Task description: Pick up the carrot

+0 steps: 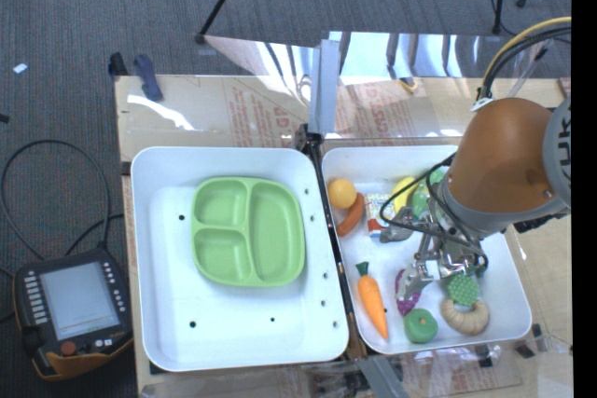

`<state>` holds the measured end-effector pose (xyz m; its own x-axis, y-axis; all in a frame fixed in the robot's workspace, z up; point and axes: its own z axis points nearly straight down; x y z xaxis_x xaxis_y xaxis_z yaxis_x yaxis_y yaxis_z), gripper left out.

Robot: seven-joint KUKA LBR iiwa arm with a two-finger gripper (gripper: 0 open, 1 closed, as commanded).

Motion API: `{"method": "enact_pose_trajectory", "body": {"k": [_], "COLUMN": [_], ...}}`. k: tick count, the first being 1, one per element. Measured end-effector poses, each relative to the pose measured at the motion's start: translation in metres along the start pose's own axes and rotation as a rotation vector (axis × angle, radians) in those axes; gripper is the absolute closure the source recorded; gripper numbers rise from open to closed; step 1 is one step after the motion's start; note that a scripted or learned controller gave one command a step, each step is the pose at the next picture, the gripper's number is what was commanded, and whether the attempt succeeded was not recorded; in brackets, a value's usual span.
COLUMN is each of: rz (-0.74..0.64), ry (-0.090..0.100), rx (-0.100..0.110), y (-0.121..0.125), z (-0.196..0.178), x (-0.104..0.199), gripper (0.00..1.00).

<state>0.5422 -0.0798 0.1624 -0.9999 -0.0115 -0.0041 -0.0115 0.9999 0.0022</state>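
Observation:
The carrot (372,301), orange with a small green top, lies in the right bin (518,294) near its front left corner, pointing toward the front edge. My gripper (425,272) hangs under the orange wrist band, low over the middle of that bin, a little right of the carrot and just above a purple toy (407,290). The carrot lies free on the bin floor, apart from the gripper.
The right bin also holds an orange ball (341,192), a red-brown sausage (352,215), a yellow banana (403,192), a green round toy (421,325), a tan ring (465,316) and a green textured piece (461,288). A green divided plate (249,231) sits in the left bin (168,312).

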Motion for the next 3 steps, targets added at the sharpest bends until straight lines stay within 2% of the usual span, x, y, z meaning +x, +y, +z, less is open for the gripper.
{"method": "enact_pose_trajectory", "body": {"k": [1, 2, 3], "rz": [0.078, -0.335, -0.402], "ry": [0.009, 0.006, -0.001], "rx": [0.004, -0.001, 0.001], "y": [0.042, 0.035, 0.006], "z": [-0.012, -0.024, 0.028], "x": [0.025, 0.062, 0.056], "gripper": [0.0, 0.0, 0.0]}}
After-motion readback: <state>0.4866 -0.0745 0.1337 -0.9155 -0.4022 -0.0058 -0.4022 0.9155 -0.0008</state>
